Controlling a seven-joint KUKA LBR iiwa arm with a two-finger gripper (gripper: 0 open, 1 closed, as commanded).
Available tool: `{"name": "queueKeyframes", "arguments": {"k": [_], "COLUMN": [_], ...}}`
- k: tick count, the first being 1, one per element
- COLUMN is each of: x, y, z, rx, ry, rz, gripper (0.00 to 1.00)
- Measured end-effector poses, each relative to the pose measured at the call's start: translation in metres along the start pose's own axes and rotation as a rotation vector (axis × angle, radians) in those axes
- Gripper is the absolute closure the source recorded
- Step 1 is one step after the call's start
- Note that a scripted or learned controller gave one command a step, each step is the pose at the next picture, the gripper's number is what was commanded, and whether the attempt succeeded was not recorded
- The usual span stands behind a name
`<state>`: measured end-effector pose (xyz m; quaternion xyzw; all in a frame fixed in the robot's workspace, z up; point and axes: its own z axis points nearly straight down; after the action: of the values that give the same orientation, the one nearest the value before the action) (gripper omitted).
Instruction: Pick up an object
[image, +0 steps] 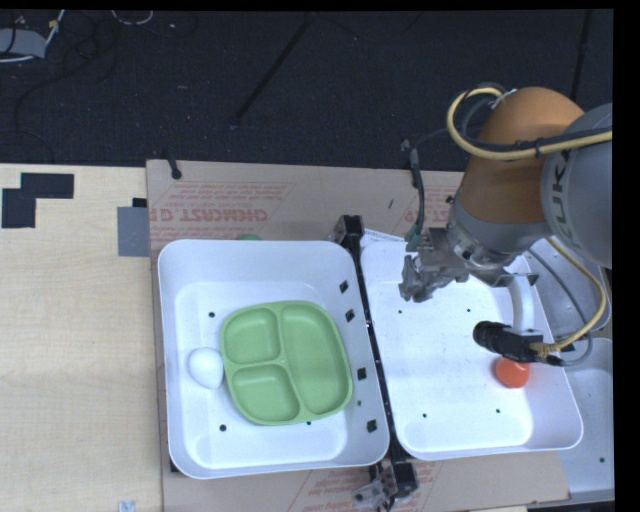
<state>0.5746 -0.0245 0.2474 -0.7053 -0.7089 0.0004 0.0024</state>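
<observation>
Pale wood bench (70, 350) w/ a brown cardboard sheet (260, 205) under both bins; printed lettering on the sheet's far strip.

Arm (520, 160) comes in from the right, orange band on top, grey wrist below it, reaching over the far part of the right bin.

Left bin (165, 350) and right bin (450, 400) sit side by side, a black strip running btwn them.

Green plate (285, 360), 3 compartments, lies flat in the middle of the left bin, slightly turned. Nothing in its compartments.

Gripper (418, 285) is over the far-left part of the right bin, close to the divider. Can't tell if it's open or closed from this angle, and no obj seen in it.

White ball (206, 367), egg-ish, on the left bin floor, touching or just beside the plate's left edge.

Orange ball (513, 374) on the right bin floor, right side, about mid-depth. Its far part is partly covered. It's well apart from the gripper, to the right of it and nearer.
</observation>
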Motion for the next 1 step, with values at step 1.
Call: {"name": "queueKeyframes", "arguments": {"k": [1], "x": [0.0527], "y": [-0.0229], "z": [0.0014], "rx": [0.002], "ry": [-0.001], "rz": [0.001], "gripper": [1.0]}}
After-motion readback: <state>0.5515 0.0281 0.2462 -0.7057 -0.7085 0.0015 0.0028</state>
